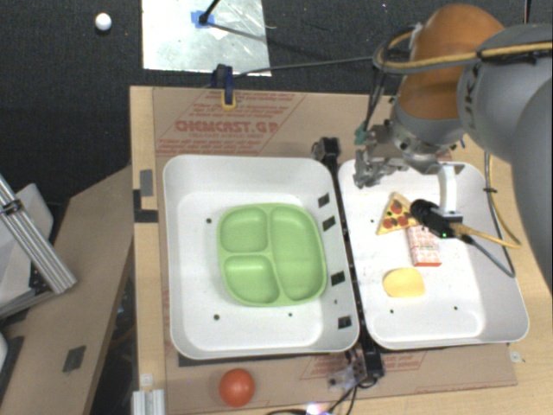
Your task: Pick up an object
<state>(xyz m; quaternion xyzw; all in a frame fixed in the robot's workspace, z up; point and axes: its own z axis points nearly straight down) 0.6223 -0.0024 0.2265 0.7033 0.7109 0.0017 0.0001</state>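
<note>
the pizza slice (pixel 395 215) lies in the right-hand bin (pixel 484 318), with a pink box (pixel 424 245) just beside it and a yellow piece (pixel 403 283) near. the gripper (pixel 369 171) hangs above the bin's far left corner; i cannot tell whether it is released or clenched. a green plate (pixel 271 253) sits in the left-hand bin (pixel 190 188).

Right bin (pixel 492 309): near strip and near-right corner bare; yellow piece (pixel 403 283), pink box (pixel 424 245) and pizza slice (pixel 395 214) crowd middle; arm (pixel 484 85) overhangs far end. Left bin (pixel 186 188): green plate (pixel 271 253) fills centre, bare margin all round. Black clips (pixel 329 223) stud wall between bins.
</note>
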